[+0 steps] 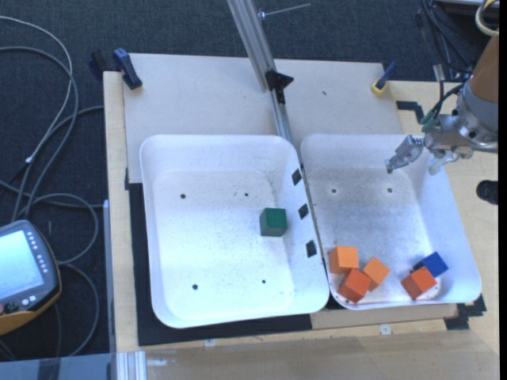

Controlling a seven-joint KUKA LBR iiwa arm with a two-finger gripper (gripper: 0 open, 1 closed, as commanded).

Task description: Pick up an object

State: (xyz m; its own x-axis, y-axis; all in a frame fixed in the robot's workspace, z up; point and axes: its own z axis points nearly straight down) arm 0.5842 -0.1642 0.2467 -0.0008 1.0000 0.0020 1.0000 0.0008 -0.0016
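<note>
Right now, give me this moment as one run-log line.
gripper: open, over right bin far edge, holding nothing | green cube: left bin | orange cubes, blue cube: right bin near edge

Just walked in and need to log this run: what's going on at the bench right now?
A grey robot arm reaches in from the right, its two-finger gripper above the upper right part of the right white bin, open, with nothing between its fingers. Three orange blocks lie clustered at that bin's near edge, with another orange block and a blue block beside them. The left white bin holds one green cube.
</note>
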